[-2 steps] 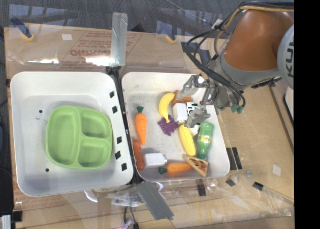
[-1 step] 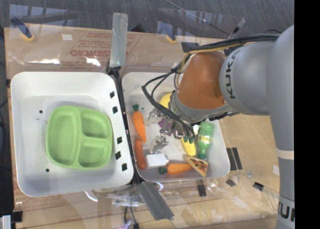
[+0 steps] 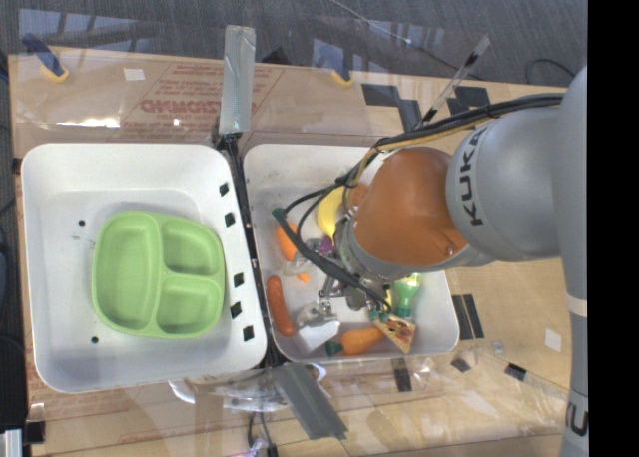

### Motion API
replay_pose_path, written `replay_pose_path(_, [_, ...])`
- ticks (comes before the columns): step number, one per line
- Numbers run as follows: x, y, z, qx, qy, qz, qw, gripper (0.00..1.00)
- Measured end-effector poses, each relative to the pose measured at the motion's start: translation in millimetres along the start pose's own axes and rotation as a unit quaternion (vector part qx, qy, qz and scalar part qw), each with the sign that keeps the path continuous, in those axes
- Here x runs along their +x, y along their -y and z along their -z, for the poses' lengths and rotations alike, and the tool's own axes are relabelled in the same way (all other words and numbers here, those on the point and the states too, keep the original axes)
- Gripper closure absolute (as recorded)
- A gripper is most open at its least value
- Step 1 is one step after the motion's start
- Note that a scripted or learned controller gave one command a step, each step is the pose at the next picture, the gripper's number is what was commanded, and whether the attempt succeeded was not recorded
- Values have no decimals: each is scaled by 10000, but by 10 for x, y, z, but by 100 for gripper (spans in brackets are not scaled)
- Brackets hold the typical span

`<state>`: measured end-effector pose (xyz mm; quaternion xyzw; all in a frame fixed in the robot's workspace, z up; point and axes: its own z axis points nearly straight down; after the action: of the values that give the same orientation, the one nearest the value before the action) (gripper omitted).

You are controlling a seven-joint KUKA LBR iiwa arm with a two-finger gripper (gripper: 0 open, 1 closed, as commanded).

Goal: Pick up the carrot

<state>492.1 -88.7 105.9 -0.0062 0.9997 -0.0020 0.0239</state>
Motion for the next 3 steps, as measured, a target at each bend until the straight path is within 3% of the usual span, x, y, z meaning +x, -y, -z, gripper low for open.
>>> replay_pose_path(1, [-234, 28, -136, -50, -199, 1279, 9916, 0])
replay_pose_path(2, [-249, 9, -33, -52, -191, 1323, 9910, 100])
replay_pose_path(3, [-16, -706, 899, -58, -187, 1613, 9867, 100])
